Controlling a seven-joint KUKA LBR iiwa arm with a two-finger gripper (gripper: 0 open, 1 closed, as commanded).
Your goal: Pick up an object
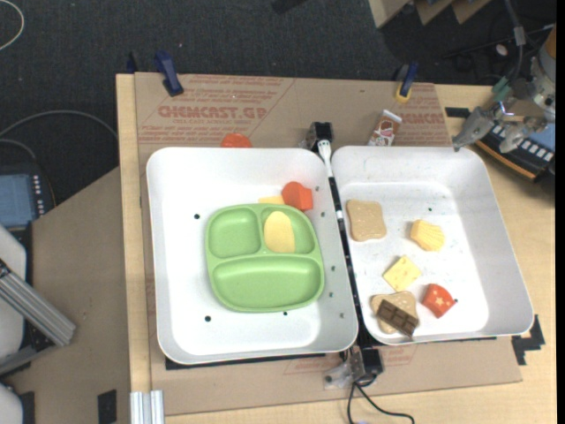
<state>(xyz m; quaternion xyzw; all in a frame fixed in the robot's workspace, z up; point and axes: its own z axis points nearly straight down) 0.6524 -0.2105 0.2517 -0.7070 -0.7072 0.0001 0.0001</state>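
Note:
The right bin (481,184) holds a tan toast slice (365,220), a yellow ridged piece (427,234), a yellow cheese wedge (403,273), a red piece (438,299) and a brown chocolate-topped piece (395,314). In the left bin (172,237) lies a green divided plate (262,276) with a pale yellow piece (278,231) in its upper right compartment. An orange-red piece (298,195) rests just behind the plate. My gripper (491,120) hangs at the upper right, outside the right bin's far corner, well away from all the pieces.
A small carton (384,129) and an orange disc (236,140) lie on the cardboard behind the bins. Blue clamps (168,73) (406,79) hold the board's back edge. Cables and equipment crowd the upper right.

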